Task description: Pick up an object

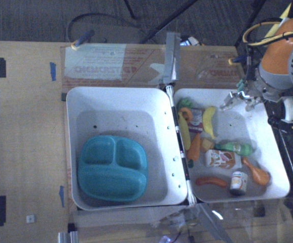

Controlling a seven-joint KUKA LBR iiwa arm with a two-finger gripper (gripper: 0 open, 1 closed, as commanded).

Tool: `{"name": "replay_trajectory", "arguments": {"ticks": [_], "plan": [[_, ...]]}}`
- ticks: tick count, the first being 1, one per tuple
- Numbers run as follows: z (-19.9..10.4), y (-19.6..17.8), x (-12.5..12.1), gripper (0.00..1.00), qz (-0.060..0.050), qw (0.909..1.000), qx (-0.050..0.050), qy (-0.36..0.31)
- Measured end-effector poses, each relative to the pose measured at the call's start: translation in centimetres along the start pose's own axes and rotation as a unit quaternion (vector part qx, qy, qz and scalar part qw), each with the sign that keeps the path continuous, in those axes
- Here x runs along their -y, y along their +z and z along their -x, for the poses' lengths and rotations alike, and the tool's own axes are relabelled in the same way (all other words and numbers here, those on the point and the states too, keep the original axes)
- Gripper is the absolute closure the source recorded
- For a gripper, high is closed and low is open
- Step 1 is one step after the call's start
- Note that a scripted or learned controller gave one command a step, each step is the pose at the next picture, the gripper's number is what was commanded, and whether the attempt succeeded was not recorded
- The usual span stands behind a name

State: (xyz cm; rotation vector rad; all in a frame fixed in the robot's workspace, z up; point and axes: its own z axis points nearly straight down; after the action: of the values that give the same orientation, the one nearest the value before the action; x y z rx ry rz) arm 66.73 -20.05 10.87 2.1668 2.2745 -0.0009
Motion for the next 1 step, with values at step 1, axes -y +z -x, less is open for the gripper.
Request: {"name": "replay_trajectory", "arguments": {"ticks": [1], "plan": [[0.05,2.27,1.29,0.0,-0.001,0.9999,-0.007,-0.012]]}}
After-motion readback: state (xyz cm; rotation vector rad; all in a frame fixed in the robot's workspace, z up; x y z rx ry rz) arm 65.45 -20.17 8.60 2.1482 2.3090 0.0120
